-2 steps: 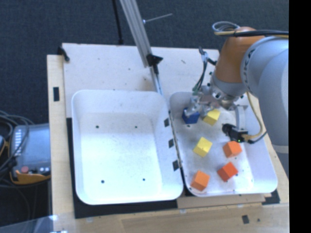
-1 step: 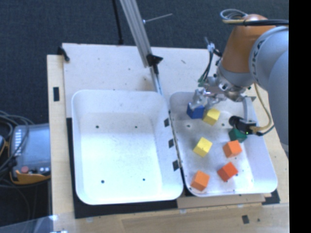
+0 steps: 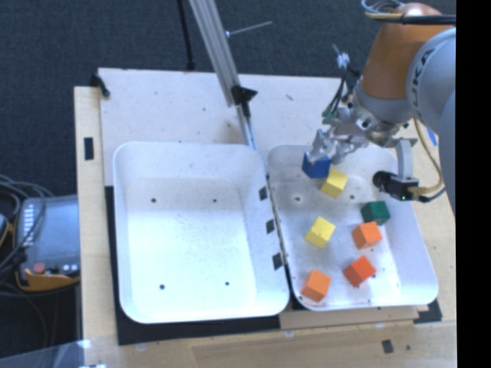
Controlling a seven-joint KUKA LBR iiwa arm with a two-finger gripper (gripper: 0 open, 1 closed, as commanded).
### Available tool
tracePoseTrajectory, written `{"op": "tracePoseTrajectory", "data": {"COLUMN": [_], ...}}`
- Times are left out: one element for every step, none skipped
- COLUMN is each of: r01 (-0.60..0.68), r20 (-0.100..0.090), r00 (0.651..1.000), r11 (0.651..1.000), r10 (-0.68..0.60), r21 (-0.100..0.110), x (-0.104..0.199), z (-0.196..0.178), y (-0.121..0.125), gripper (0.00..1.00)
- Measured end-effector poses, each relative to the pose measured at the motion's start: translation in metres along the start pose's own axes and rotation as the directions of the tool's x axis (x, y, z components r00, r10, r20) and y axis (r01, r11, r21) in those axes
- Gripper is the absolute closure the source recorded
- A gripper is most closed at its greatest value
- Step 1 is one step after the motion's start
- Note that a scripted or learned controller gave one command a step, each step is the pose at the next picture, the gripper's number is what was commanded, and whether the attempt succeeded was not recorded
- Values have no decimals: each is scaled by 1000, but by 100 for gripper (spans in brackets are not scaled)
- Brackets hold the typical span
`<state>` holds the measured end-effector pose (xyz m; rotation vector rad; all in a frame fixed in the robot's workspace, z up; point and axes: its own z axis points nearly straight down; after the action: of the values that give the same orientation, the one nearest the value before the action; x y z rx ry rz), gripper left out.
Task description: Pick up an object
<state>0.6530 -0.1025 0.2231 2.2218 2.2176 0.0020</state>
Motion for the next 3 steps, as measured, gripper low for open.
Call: {"op": "tracePoseTrajectory", "data": {"r01": [8,9,10], "r20": [-2,-3,-3], "r00": [1000,1000,1000], "r11": [1000,1000,1000], "r10": [-8,-9,-10], "r21": [5,4,6], "x": [49,93,143], "z": [7,-7,-19], "y": [-12,-23,-40], "gripper": [100,100,100]}}
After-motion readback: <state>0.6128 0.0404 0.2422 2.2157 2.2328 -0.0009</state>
